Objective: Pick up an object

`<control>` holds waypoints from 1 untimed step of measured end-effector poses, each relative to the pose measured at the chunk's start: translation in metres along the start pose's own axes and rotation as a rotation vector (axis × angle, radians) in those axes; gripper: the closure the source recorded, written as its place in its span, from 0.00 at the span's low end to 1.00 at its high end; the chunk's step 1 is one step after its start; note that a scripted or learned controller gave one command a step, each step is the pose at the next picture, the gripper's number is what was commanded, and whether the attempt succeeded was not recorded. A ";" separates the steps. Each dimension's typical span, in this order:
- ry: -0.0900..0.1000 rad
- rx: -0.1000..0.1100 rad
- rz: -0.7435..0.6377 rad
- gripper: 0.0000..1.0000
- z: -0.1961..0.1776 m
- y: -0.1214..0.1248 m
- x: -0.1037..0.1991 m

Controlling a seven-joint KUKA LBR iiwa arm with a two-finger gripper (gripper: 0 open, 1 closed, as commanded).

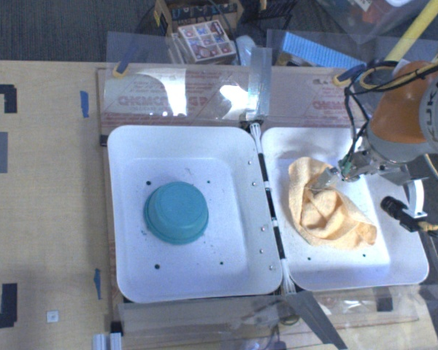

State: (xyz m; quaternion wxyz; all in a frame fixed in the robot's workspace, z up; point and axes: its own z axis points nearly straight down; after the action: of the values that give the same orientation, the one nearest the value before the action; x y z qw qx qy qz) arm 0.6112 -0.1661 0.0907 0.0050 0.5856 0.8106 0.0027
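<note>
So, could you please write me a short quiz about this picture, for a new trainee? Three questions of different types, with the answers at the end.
1. True or false: the teal bowl lies upside down in the left bin.
2. Multiple choice: what lies in the right bin? A) a red cup B) a crumpled yellow cloth C) a blue sponge
3. Fill in the missing word: the gripper is at the upper part of the ____.

Key
1. True: its flat base faces up.
2. B: the yellow cloth lies there, crumpled.
3. cloth: the gripper reaches in from the right and meets the cloth near its top edge.
</note>
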 end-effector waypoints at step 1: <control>-0.003 -0.005 -0.171 0.00 0.000 0.050 0.049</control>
State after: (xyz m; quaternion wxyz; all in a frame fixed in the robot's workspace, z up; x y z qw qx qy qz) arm 0.6434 -0.1036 0.0911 0.0078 0.5144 0.8575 0.0035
